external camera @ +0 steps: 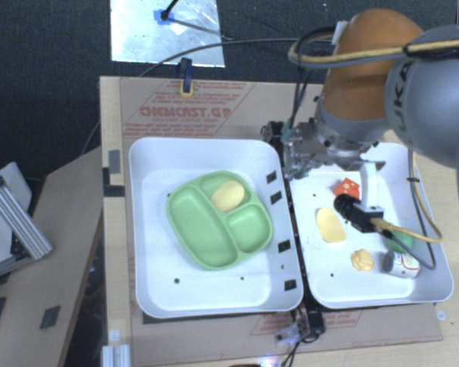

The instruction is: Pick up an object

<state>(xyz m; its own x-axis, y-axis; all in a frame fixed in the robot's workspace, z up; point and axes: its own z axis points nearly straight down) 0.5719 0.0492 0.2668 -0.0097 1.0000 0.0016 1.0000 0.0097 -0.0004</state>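
Nearest the camera, by the front wall of the right bin (436,283): a small white can (402,265), touching a green item (400,241) just behind it. Just beside, toward the view's left, a knobbly yellow lump (361,260). Farther back, a pale yellow flat slab (330,225), then a red-orange piece (347,186) nearer the rear. Tool (297,159) low over that bin's rear left corner, at the divide between both bins. Red-orange piece closest to it, on the view's right, apart from it. Cannot tell whether spread or closed. Across the divide, in the left bin (149,205): a green three-compartment plate (206,235) with a yellow lemon-shaped item (228,196) in its rear compartment.
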